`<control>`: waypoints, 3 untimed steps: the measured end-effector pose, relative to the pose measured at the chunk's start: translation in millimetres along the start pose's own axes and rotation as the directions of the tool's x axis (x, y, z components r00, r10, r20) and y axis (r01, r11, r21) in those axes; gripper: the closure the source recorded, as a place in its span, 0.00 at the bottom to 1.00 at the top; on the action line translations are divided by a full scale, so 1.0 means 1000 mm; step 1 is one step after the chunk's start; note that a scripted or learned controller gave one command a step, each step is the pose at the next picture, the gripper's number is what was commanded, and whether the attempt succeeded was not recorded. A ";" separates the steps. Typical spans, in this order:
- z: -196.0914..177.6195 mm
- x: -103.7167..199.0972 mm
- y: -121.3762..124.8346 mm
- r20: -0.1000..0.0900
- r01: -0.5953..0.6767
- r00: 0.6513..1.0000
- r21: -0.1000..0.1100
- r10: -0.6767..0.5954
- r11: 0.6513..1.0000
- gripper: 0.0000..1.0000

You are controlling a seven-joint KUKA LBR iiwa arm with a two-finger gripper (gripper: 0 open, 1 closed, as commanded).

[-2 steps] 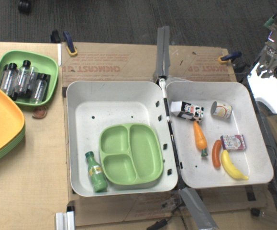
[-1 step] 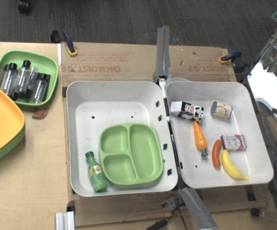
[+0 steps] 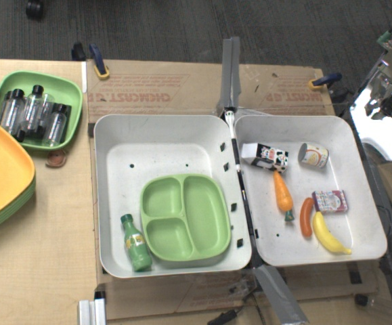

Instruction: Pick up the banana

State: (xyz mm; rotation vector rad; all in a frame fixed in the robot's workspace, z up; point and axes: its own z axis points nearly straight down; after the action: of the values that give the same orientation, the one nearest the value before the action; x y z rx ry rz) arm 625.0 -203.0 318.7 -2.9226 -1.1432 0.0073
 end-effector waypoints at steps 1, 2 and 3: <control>-0.020 0.012 0.020 0.000 -0.092 0.996 -0.003 0.092 0.996 1.00; 0.002 0.006 0.007 0.001 -0.163 0.987 0.000 0.163 0.987 1.00; -0.016 0.004 0.028 -0.001 -0.269 0.963 -0.003 0.269 0.963 1.00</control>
State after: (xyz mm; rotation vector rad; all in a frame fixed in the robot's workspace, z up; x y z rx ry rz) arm 646.9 -221.5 334.2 -3.0539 -0.7360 0.0050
